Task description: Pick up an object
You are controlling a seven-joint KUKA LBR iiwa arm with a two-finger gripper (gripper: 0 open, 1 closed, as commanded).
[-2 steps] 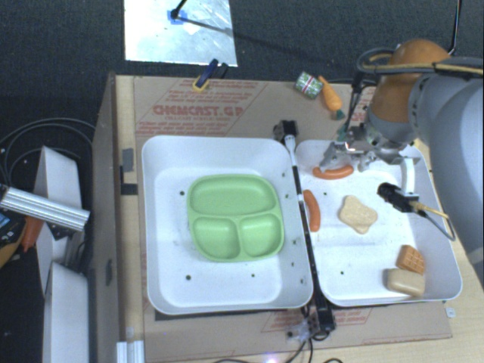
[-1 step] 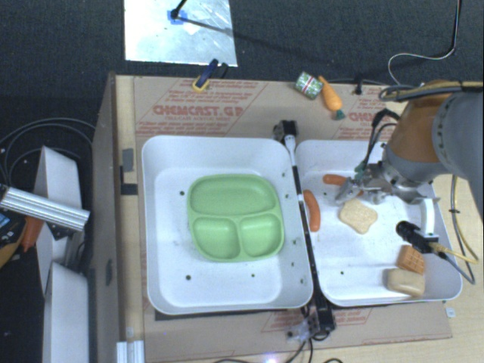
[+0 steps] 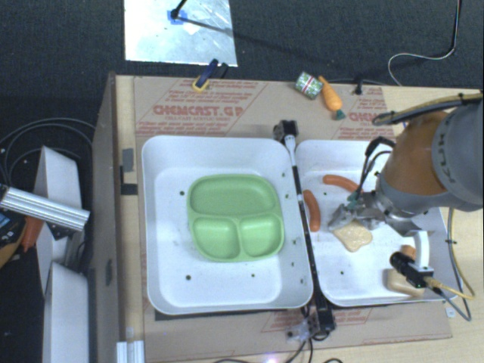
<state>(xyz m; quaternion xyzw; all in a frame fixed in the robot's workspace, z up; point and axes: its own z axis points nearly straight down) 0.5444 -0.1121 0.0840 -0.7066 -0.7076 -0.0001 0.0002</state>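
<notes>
1. Camera view looks down on a worktop (image 3: 197, 112) covered with printed cardboard, with two white bins side by side.
2. The left bin (image 3: 170, 203) holds a green divided plate (image 3: 235, 217), which lies flat near the middle.
3. The right bin (image 3: 340, 278) holds the loose things and the end of the arm (image 3: 423, 165), which reaches in from the right.
4. The gripper (image 3: 345, 216) hangs low over the middle of the right bin. Whether it is open or closed cannot be told from this angle, and nothing can be seen held in it.
5. A pale flat piece (image 3: 354, 238), tan and uneven in outline, lies on the bin floor just in front of the gripper. Its upper left edge is right at the gripper's tip, but I cannot tell if they touch.
6. One orange-red sausage (image 3: 311, 210) lies along the bin's left wall, next to the divide between the bins and just left of the gripper.
7. A second sausage (image 3: 340, 181) lies slantwise further back, near the gripper but apart from it.
8. A pale rounded lump (image 3: 395, 281) sits toward the front right corner of the right bin.
9. Behind the bins, a small green-and-white can (image 3: 308, 84) and a toy carrot (image 3: 331, 97) lie close together on the cardboard, and a yellow clip (image 3: 203, 79) sits further left
</notes>
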